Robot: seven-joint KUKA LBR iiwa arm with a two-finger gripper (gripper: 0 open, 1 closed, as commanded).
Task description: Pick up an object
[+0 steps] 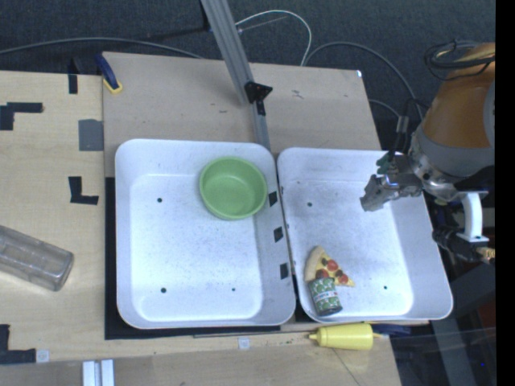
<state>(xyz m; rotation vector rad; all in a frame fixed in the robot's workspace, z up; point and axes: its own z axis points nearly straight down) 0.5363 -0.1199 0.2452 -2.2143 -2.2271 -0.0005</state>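
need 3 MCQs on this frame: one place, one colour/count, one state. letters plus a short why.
1. Where is the green bowl?
A. left bin, upper right part
B. right bin, centre
C. on the bench outside both bins

2. How many items lie in the right bin?
A. none
B. two
C. five

3. How does the yellow bottle sit?
A. upright in the left bin
B. held in the pincer
C. lying on its side on the bench, just below the right bin

Key: 1 A, the bowl sits by the left bin's upper right corner. 2 B, a pizza slice and a small green can. 3 C, it lies flat past the bin's lower rim, far from the pincer.
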